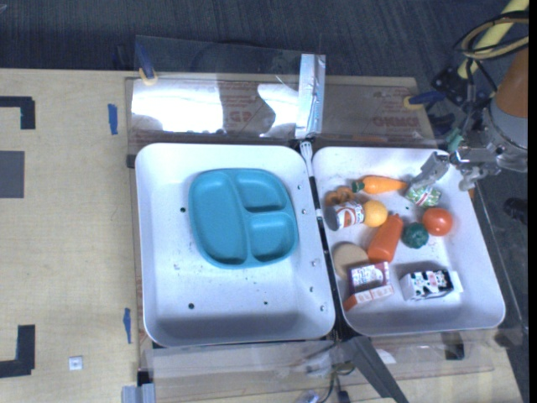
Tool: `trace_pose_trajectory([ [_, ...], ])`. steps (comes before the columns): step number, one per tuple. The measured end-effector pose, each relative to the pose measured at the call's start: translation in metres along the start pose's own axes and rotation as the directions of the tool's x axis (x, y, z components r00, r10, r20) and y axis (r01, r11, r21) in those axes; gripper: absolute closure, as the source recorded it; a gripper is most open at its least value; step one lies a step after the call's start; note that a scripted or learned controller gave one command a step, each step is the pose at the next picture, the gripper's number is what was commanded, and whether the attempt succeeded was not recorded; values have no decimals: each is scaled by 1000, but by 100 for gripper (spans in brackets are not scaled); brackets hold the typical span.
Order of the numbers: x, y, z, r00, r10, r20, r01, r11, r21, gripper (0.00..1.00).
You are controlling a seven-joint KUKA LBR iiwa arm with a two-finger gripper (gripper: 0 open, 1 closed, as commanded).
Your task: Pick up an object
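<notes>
Nearest the camera, along the front of my right bin (487, 305), lie a red-labelled box (370, 280) and a black-and-white carton (430, 283), well apart from my hand. Behind them sit a tan bread piece (348, 256), an orange bottle (386, 238), a green ball (414, 236) and a tomato (437, 221). Farther back: a can (348, 216), a yellow fruit (376, 215) touching it, a brown piece (339, 196), a carrot (383, 185) and a green-and-white packet (424, 196). The left bin (159, 225) holds a blue tray (243, 217). My hand (433, 170) hangs at the right bin's far right corner, its tip just above the packet; whether it is open or closed I cannot tell, and nothing shows as gripped. Step in hand, as I judge it: the approach, with no object chosen for certain, though the packet lies nearest. The next move calls for a straight descent over that packet, centred so that neither the carrot nor the tomato is caught, then a close and a lift. The worktop (67, 225) lies beyond, bare wood with black marks.
</notes>
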State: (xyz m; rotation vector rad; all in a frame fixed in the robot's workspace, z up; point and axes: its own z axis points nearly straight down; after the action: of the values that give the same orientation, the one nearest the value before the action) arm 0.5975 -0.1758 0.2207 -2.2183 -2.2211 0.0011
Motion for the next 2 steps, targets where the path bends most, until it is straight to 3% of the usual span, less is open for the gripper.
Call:
trace_pose_trajectory([
  [1,-33,-9,113,984,176,-11,-176,984,1,0],
  [2,-29,-24,131,997,78,-13,-78,997,-9,0],
])
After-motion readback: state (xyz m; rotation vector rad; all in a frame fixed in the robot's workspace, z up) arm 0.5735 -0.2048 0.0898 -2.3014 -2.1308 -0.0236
